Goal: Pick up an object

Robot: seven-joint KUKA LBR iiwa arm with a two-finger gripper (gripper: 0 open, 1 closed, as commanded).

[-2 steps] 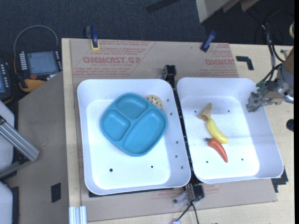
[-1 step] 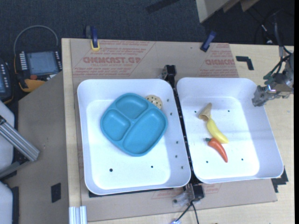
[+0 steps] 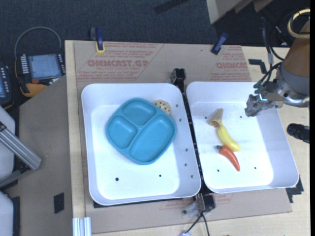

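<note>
Right bin (image 3: 275,176) on the bench (image 3: 74,132): a banana (image 3: 225,132) and a red pepper (image 3: 230,158) lie end to end near its middle, long axes running diagonally toward the near right. The gripper (image 3: 253,105), whose spread cannot be told, hangs above the far right area, so the banana lies to its near left with open floor around.

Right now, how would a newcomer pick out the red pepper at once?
Look in the right bin, the one the gripper hangs over. Near its middle lie a banana and, just below it, the red pepper. The pepper is the red-orange, pointed one; the banana is yellow.
</note>
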